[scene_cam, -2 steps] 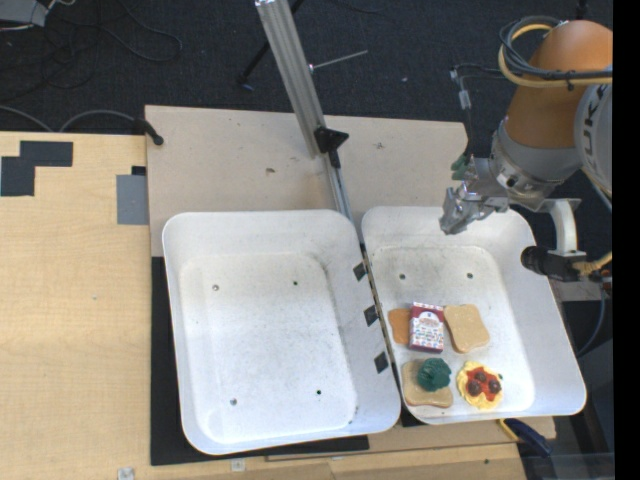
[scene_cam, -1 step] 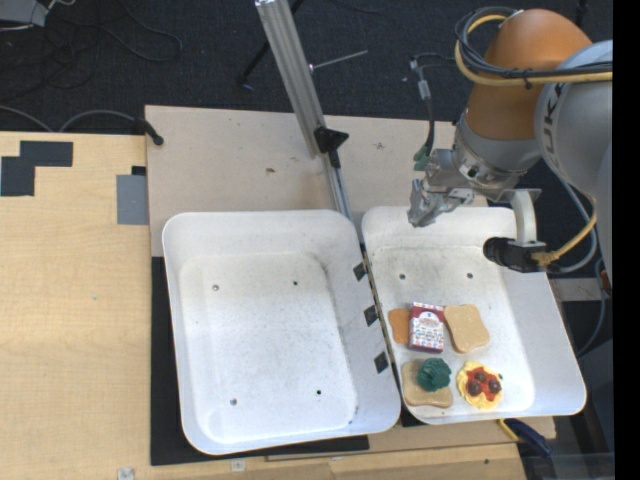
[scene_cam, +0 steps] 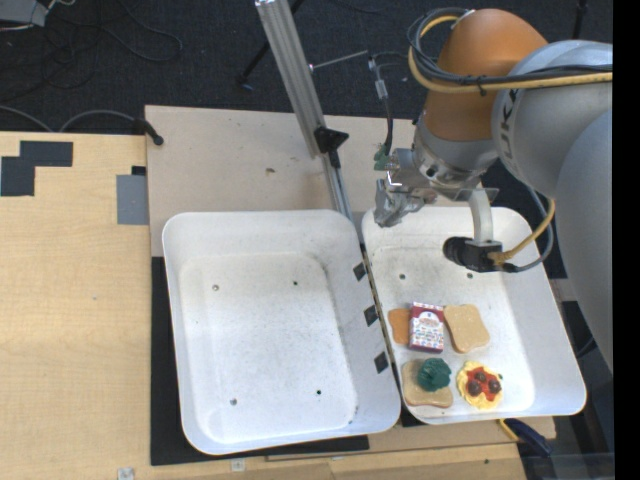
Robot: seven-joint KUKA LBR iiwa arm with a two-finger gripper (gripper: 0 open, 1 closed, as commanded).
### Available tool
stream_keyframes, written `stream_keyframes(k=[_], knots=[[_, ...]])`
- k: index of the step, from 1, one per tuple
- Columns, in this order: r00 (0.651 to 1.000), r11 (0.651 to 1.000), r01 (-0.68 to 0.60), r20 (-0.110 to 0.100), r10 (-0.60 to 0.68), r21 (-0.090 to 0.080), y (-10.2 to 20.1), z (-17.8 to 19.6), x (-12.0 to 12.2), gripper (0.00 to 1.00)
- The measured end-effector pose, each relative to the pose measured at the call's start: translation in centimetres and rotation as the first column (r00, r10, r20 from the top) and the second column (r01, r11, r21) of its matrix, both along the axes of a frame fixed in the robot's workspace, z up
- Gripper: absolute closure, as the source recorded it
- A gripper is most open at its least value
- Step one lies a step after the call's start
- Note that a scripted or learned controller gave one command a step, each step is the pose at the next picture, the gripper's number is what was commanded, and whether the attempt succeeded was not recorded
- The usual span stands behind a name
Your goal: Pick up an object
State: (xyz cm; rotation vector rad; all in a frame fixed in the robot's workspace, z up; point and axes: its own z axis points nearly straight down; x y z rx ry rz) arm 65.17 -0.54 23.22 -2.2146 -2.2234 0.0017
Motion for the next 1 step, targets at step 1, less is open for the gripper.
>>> stream_keyframes(k=[1], knots=[[1.000,1.000,0.000,0.002,0.000,0.001,5.88,0.76,-0.16,1.00]])
